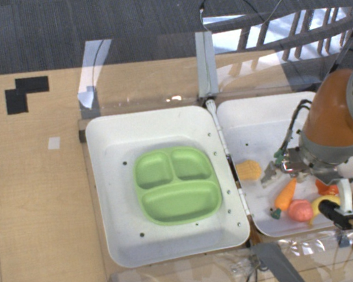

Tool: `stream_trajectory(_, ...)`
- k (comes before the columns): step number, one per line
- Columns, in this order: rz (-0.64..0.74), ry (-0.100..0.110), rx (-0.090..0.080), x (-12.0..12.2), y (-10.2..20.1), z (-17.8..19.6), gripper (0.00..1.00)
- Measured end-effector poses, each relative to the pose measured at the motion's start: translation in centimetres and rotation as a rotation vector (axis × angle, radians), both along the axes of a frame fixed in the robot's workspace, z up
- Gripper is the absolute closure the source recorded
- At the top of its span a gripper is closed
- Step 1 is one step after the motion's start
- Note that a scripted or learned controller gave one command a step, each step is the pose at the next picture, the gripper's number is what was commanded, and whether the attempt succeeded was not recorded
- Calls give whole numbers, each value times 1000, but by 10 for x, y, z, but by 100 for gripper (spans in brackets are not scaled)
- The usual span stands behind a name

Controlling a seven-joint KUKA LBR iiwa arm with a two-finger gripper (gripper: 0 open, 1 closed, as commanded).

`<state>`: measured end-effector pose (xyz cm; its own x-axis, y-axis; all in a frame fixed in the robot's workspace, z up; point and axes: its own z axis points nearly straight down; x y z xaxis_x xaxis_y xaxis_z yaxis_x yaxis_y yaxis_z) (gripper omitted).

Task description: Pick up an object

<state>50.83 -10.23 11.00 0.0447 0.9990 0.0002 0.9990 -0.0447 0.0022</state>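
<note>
A: What do the bins hold?
B: The left bin (113, 179) holds a green tray (177, 185). The right bin (258, 118) holds a yellow piece (249, 170), a carrot (285, 195) and a pink toy (299, 210).
A: And the gripper (274, 171)?
B: It hangs just above the carrot, right of the yellow piece; whether it grips cannot be told.

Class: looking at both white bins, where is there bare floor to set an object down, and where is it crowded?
Free: the right bin's far floor, beyond the yellow piece; the left bin's margins around the green tray. Crowded: the right bin's near end, where carrot, pink piece and gripper cluster.
</note>
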Motion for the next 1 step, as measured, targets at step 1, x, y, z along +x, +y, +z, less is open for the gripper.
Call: stream_trajectory(1, 144, -18, -3, -15, -4, -19, 0)
